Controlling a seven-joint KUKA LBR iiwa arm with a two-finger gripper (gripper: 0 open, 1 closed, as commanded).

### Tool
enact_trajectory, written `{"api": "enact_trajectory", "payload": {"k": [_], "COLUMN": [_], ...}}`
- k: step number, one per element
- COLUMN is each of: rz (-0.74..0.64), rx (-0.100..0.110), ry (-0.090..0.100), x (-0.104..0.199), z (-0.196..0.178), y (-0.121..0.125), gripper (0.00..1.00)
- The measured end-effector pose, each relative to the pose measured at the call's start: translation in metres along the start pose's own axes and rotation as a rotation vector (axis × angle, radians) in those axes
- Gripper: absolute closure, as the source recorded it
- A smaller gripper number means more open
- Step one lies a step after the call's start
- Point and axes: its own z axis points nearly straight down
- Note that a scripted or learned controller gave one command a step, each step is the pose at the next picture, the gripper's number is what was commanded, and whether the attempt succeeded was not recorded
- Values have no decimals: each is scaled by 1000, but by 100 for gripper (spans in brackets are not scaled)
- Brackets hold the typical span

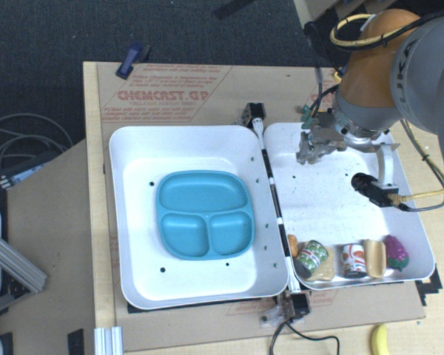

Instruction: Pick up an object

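Over the far end of the right bin (407, 198) hangs the gripper (308, 154), close to the wall next to the left bin (129, 198); I cannot tell if it is spread apart or pressed together, because the grey arm (422, 58) and its orange band (374, 50) reach over it from the right. Down at the near end of the right bin, well apart from the gripper, some small things lie in a row along the wall; from left to right they are a small orange thing (291, 242), a green and white can (311, 257) on its side, a red and white can (353, 259), a tan block (375, 257) just beside it, and a purple thing (397, 251) in the corner. The left bin has a blue plate (205, 214) lying flat in its middle; the plate has one big part and two small parts. Both bins sit side by side on the brown worktop (96, 161), which has red letters on it at the far side; a small blue thing (133, 60) lies at the worktop's far left corner; a yellow thing (379, 339) lies beyond the near edge, on the right.
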Motion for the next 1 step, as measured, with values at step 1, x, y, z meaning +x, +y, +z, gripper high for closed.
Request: {"api": "enact_trajectory", "payload": {"k": [1], "rz": [0], "rx": [1], "ry": [-1], "x": [39], "z": [-66], "y": [12], "gripper": [100]}}
